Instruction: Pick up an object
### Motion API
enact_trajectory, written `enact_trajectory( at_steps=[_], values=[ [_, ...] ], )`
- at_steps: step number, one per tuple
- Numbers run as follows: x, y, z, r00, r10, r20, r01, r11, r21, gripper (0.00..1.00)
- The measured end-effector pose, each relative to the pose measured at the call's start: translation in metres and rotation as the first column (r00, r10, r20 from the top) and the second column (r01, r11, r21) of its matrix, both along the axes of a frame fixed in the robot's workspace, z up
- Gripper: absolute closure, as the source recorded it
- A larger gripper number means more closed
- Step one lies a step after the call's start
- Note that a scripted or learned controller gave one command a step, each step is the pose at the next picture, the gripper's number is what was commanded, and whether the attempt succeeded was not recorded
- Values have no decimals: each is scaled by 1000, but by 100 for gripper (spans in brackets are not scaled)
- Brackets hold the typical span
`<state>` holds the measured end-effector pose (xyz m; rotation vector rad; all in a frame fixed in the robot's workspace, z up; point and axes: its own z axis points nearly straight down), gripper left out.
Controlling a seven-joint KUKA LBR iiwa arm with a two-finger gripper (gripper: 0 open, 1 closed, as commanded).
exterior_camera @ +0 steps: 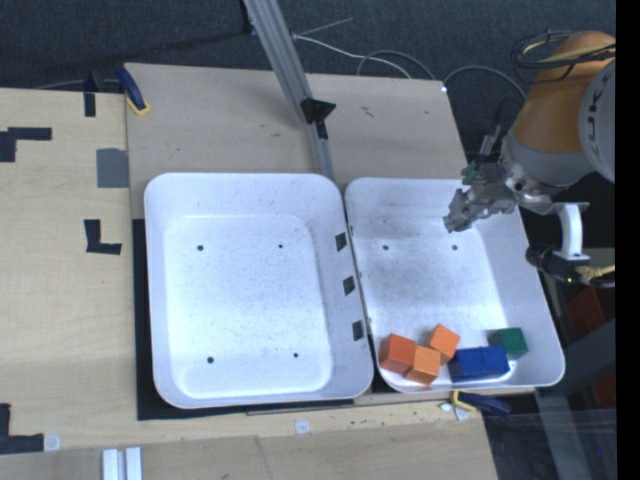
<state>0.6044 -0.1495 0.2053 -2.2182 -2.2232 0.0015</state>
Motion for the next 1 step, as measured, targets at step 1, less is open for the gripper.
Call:
enact_trajectory(
  at_steps=[1],
  values=[
    [0, 0, 9, 1000, 1, -1, -1, 1000, 0, 100]
  ],
)
